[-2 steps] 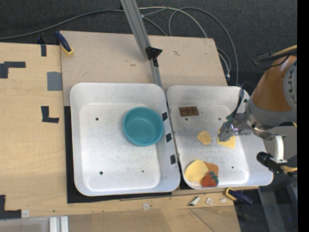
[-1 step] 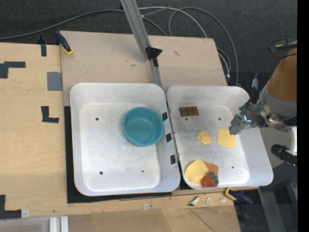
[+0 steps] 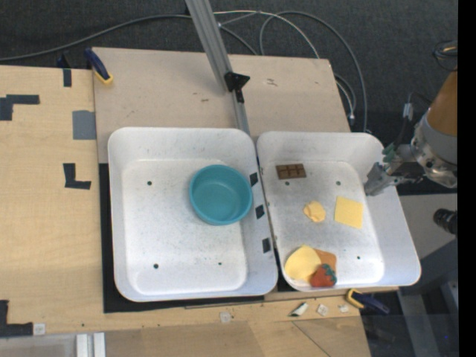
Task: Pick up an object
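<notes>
Gripper (image 3: 378,178) over right bin (image 3: 394,222) rim, nr yellow square (image 3: 349,212); fingers' state: can't tell. Teal bowl (image 3: 220,193) in left bin (image 3: 134,199).

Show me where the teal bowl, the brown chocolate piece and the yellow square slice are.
teal bowl (image 3: 220,193): camera view, on the bowl's inner bottom.
brown chocolate piece (image 3: 291,172): camera view, on the middle of its top face.
yellow square slice (image 3: 349,213): camera view, on the centre of its flat face.
</notes>
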Action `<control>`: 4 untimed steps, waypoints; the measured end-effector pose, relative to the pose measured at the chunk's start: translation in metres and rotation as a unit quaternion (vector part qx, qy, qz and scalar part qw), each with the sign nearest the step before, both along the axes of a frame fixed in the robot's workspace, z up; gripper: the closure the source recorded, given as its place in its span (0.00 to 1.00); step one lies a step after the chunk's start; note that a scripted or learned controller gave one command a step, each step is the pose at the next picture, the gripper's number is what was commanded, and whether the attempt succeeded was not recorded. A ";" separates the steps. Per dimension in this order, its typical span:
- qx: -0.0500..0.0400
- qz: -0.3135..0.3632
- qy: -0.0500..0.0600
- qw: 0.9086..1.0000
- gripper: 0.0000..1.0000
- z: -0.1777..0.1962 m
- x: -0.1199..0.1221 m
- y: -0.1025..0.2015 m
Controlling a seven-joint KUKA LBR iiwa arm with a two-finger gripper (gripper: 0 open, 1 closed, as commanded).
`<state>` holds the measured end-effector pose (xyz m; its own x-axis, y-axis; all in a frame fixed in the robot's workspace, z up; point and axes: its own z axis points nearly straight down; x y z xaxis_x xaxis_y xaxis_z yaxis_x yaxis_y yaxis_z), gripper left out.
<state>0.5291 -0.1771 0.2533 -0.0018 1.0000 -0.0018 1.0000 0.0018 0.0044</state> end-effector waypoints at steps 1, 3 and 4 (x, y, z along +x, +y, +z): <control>0.002 0.003 0.002 1.000 1.00 0.001 0.018 0.059; 0.002 0.003 0.003 1.000 1.00 -0.015 0.053 0.165; 0.002 0.003 0.002 1.000 1.00 -0.011 0.071 0.222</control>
<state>0.6002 0.0450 0.2428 -0.0076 1.0000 0.0017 1.0000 0.0076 -0.0003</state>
